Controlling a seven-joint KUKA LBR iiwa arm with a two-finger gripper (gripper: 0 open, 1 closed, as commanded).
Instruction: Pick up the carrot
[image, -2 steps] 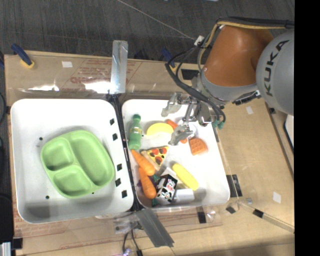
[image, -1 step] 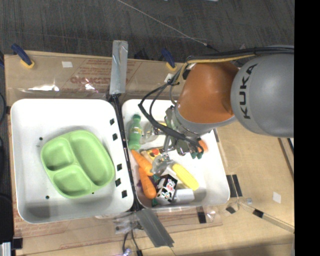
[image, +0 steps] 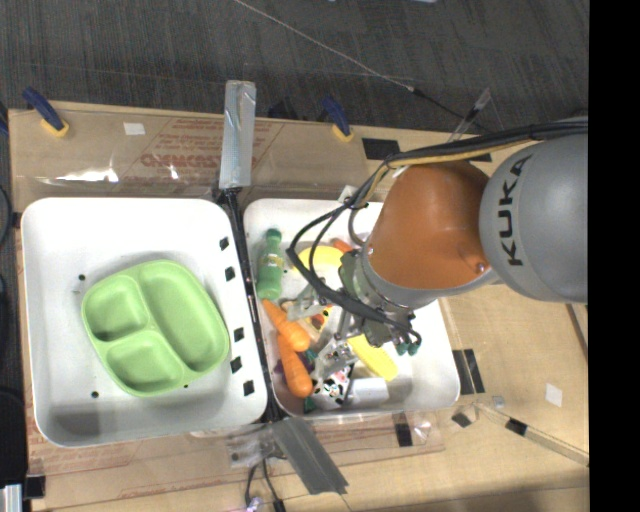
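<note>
**Carrot pick in the cluttered right bin**

Camera view: carrot lies along the left wall of the right bin, beside a green bottle and yellow pieces. Tool hangs just right of it; its state cannot be told. Carrot is probably light, stiff and smooth; grip across the thick middle.

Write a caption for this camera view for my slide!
Arm reaches over the right bin near the carrot; green plate sits in the left bin.
</note>
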